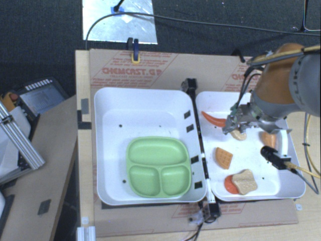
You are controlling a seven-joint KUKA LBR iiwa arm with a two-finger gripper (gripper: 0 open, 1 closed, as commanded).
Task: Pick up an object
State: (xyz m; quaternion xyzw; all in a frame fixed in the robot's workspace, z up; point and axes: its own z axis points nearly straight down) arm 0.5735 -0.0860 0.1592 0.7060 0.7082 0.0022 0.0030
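My gripper (232,125) is low in the right bin (288,185), in its upper middle. Just to its left lies a red pepper (212,118). A small beige piece (239,134) sits right under the gripper's lower edge; whether it is touched is unclear. An orange block (268,139) lies to the right of the gripper. Nearer the front are an orange waffle-like piece (223,158) and a slice of bread (245,181) resting on a red slice (229,185).
The left bin (108,114) holds a green divided plate (156,165). A black divider (196,134) runs between the two bins. The grey arm with its orange band (281,82) reaches in from the right over the right bin's far corner.
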